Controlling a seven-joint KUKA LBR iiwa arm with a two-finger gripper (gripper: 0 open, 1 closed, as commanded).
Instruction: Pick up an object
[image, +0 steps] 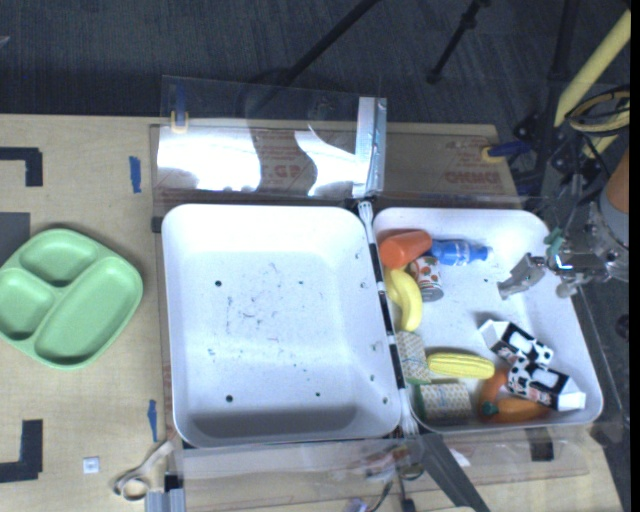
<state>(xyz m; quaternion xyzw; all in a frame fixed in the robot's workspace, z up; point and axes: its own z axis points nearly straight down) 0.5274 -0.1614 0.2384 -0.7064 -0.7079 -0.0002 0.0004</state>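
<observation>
Over by the right bin's far right rim hangs the gripper, its fingers spread apart with nothing between them, poised above bare white floor. From it the grey arm runs off to the right. Toward the bin's near right corner from the gripper lies a black-and-white patterned toy; its markings are too small to read. An orange carrot-like piece touches it on the near side. Along the bin's left wall sit a banana, an orange rounded thing behind it, and a small printed can whose label I can't make out. A blue-labelled bottle lies on its side just beside the orange thing. A corn cob rests nearer the front. Left of that bin is the left bin, faintly scuffed. Further left a green divided plate sits on the bench.
</observation>
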